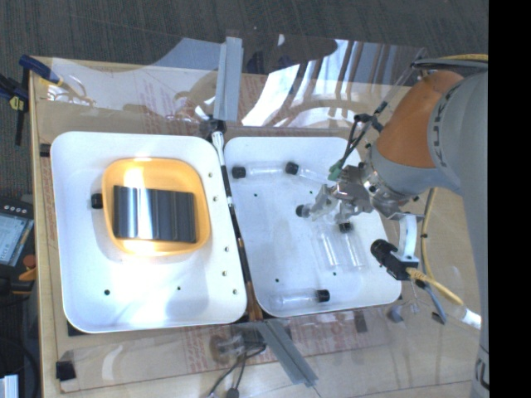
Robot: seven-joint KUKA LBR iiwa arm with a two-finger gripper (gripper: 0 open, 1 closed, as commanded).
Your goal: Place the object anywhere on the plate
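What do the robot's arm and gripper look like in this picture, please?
The arm is a thick, rounded grey body with a broad orange band above the wrist. The gripper at its end is a small assembly of pale metal and dark parts. Thin dark cables run along the wrist, with a small green tag beside them.

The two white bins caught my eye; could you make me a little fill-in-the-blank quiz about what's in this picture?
1. The yellow plate sits in the ____ bin.
2. The arm's pincer is over the ____ bin.
3. The dark grey block lies on the ____.
4. The band above the arm's wrist is ____.

Missing words: left; right; plate; orange
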